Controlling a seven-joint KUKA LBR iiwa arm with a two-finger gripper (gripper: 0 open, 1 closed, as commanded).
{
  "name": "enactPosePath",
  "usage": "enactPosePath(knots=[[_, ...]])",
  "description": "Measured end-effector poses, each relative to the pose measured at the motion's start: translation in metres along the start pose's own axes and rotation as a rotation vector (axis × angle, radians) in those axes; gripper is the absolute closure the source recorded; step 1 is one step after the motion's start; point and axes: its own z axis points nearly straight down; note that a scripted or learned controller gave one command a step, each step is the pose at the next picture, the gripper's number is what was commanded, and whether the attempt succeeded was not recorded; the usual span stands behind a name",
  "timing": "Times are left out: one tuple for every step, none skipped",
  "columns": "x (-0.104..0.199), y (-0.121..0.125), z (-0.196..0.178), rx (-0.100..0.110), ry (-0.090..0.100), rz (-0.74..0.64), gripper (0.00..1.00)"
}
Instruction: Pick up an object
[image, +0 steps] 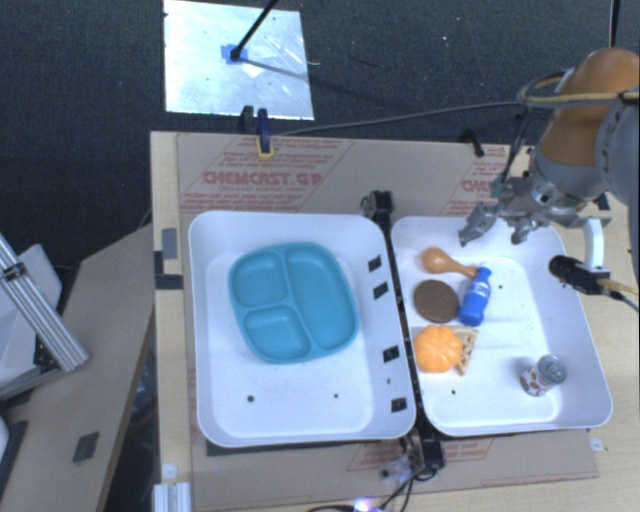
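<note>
Two shallow white plastic bins lie side by side on the bench; the left bin (215, 400) holds a glossy turquoise divided tray (293, 301) with three compartments. The right bin (575, 345) carries the candidates for picking: a tan, pear-shaped toy with a narrow neck (446, 263), a flat brown matte disc (436, 300), a small blue bottle with a white label (476, 296) lying just beside the disc, a rounded orange ribbed object (439, 349) touching a pale wedge-shaped piece (466, 351), and a small metallic can (543, 375) well apart near the right corner.

Step in hand, as judged: approach, with nothing yet secured. The gripper (502, 224) hovers above the far edge of the right bin, its fingers spread and empty. The shape of the finger pads is hard to make out at this angle.

Next move calls for travelling inward over a chosen item, descending and closing. The tan toy lies nearest; its smooth, tapered form may slip, so a grasp across the neck looks safer.
</note>
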Motion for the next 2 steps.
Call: enactPosePath(knots=[[0.000,0.003,-0.008,-0.013,-0.002,-0.002,0.00],[-0.001,0.009,0.035,-0.010,-0.002,-0.005,0.00]])
